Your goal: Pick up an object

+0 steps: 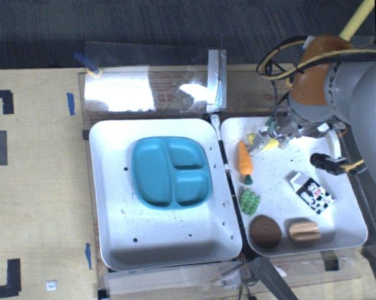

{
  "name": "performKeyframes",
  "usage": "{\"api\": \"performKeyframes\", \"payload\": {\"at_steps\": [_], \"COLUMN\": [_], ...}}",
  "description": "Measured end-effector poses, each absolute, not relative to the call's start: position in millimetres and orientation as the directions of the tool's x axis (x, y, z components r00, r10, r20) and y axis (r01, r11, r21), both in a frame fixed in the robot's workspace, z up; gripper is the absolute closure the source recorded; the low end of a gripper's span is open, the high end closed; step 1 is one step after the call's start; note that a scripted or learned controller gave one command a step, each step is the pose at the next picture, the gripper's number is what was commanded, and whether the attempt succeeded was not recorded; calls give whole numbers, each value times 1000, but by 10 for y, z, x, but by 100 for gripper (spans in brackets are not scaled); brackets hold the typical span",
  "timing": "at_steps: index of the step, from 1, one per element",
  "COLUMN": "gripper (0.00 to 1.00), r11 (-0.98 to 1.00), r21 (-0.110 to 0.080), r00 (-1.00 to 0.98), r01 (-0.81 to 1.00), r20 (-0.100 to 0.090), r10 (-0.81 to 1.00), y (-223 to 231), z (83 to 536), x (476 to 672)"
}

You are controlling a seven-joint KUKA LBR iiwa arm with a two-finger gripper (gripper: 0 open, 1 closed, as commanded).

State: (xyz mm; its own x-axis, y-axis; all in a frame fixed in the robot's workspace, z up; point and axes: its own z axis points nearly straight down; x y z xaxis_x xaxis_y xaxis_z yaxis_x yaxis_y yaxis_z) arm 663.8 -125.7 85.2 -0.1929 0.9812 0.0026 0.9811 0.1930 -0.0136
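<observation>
My gripper [266, 138] is low over the back left part of the right bin [345, 198], reaching in from the right. A small yellow object [270, 143] lies right at its tip, and I cannot tell whether it is gripped. An orange carrot [244, 160] lies just left of the gripper, along the bin's left wall. In front of the carrot is a green leafy piece [250, 201]. A brown round object [265, 231] and a tan bun [303, 229] sit at the bin's front. A black-and-white patterned box [312, 192] lies right of centre.
The left bin [109, 199] holds a blue divided plate [172, 171]. A clear plastic sheet [148, 86] and a metal bracket [216, 80] stand behind the bins. The arm's grey body and orange band cover the right bin's back right corner.
</observation>
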Motion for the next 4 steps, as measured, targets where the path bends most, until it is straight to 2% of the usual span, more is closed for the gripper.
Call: {"api": "performKeyframes", "payload": {"at_steps": [1,2,3,4], "gripper": [0,0,0,100], "r11": [257,417,557,556], "r21": [-16,3,-18,-14], "r00": [-257,-417,-557,-556], "r01": [966,909,831,831], "r20": [-1,-3,9,1], "r10": [966,909,831,831], "y": [-1037,-1312,-1046,-1065], "z": [857,1338,862,969], "x": [6631,6673,6624,6638]}}
